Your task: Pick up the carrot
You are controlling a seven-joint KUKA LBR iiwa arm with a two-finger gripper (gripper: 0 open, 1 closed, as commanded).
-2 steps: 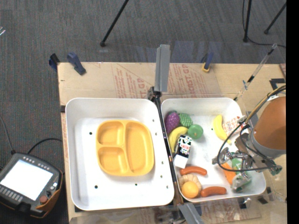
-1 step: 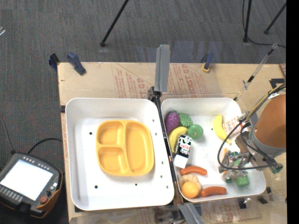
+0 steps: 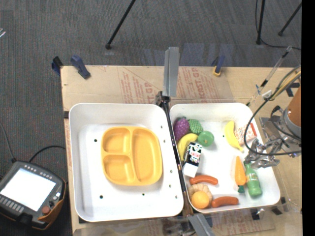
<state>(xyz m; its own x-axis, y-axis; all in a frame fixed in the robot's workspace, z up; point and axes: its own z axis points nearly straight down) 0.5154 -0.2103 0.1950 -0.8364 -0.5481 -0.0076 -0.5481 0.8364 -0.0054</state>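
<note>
The carrot [image 3: 239, 171] is a small orange cone with a green stub at its near end. It lies lengthwise near the right side of the right bin [image 3: 216, 107], touching a green bottle [image 3: 253, 183] on its right. My gripper [image 3: 261, 157] hangs over the bin's right edge, just above and to the right of the carrot's far tip. Nothing shows held in it. The arm's orange band [image 3: 295, 109] is at the frame's right edge.
The right bin also holds purple grapes [image 3: 181, 128], a green fruit [image 3: 205, 138], two bananas [image 3: 231, 134], a cow-print carton [image 3: 193, 159], two sausages [image 3: 204, 180] and an orange [image 3: 200, 199]. A yellow divided plate [image 3: 132, 155] sits in the left bin [image 3: 78, 132].
</note>
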